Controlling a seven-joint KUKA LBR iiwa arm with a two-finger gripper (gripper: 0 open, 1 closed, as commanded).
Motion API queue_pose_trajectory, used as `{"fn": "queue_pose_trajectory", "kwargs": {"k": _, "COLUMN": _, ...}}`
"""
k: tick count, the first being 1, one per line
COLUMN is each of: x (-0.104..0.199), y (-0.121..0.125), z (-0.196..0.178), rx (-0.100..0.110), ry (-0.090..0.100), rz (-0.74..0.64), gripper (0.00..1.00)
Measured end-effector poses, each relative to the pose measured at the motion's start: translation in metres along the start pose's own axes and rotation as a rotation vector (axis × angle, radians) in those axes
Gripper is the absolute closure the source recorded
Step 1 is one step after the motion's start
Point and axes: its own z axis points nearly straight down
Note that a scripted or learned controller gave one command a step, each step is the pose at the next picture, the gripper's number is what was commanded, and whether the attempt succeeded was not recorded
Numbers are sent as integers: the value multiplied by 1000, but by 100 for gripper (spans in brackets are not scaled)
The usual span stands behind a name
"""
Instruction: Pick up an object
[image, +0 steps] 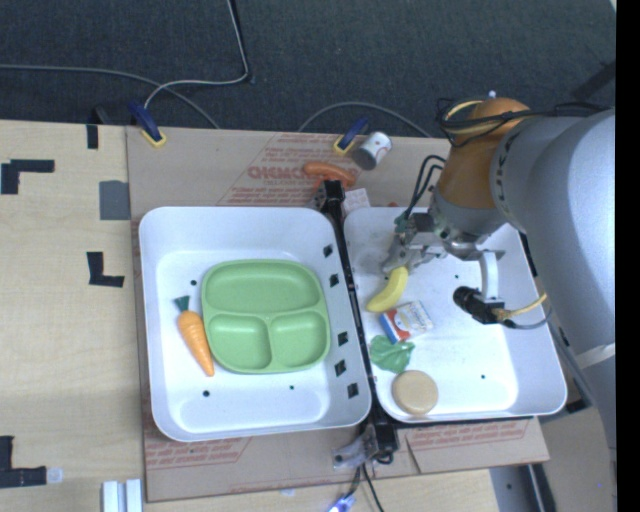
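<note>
**Gripper down in the right bin, right at the banana**

From my console I've got both white bins in frame. The left bin (160, 300) holds a green divided plate (266, 314), three compartments, sitting flat near the middle. Just beside the plate's left edge lies a toy carrot (195, 341), orange with a bit of dark green top, pointing down toward the bin's near wall.

Over to the right bin (520, 385). A yellow banana (389, 291) lies close to the divider between the bins, curved, its upper end tipped up toward the gripper. Below it there's a small red-and-white packet (407, 321), then a crumpled green leafy piece (390, 352), then a round tan disc (415, 392) near the bin's front edge. The packet, leaf and disc sit close together in a loose column.

The arm comes in from the right, orange band showing above the wrist. The gripper (408, 256) is low in the right bin, its tip meeting the banana's upper end. I cannot tell from this angle whether it is apart or together, nor whether the banana is actually clamped.

Behind the bins, on the cardboard, an orange sausage-shaped piece (329, 171) lies near the divider.
</note>
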Motion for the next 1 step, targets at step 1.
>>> {"fn": "queue_pose_trajectory", "kwargs": {"k": 1, "x": 77, "y": -10, "z": -89, "rx": 2, "ry": 3, "rz": -2, "gripper": 100}}
